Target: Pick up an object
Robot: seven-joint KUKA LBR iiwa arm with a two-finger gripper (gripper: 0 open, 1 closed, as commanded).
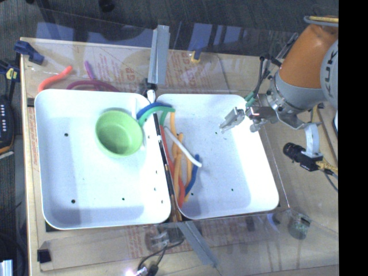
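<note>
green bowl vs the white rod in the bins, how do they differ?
Shape: the green bowl is round and hollow, mouth facing up; the white rod is long and thin, lying flat at a diagonal.
Place: the bowl sits in the left bin; the rod lies in the right bin, across a bundle of colored rods.
Footprint: the bowl looks much wider.
Shared: both lie apart from the gripper.

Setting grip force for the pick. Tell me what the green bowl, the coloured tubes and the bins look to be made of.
Green bowl: likely plastic, smooth, uniform colour with a soft sheen.
Coloured tubes: probably flexible plastic or rubber; they bend and drape over the rim between the bins.
Bins: white, seemingly moulded plastic, matte with rounded corners.
The hand hovers over the right bin.
</note>
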